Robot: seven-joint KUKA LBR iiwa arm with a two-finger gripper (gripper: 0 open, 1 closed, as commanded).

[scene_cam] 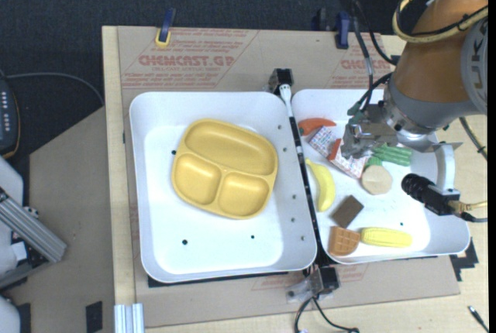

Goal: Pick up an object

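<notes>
**Arm's down in the right bin, nothing lifted yet**

So the gripper (358, 139) is hanging low over the right bin (446, 242), right on top of the red-and-white packet (335, 151), with the green piece (391, 156) just beside it. Honestly can't tell what state the gripper is in from this angle, it's all bunched up under the wrist. Looks like the reach-and-grab step to me, no object clearly held. Next move probably needs a clean close on the packet, then a straight lift.

Count near the packet: 1 banana (323, 184), 1 corn cob (386, 237), 1 brown block (346, 210), 1 round beige piece (377, 180), 1 orange waffle-ish thing (344, 241). Left bin (151, 192): 1 yellow divided plate (225, 167).
</notes>
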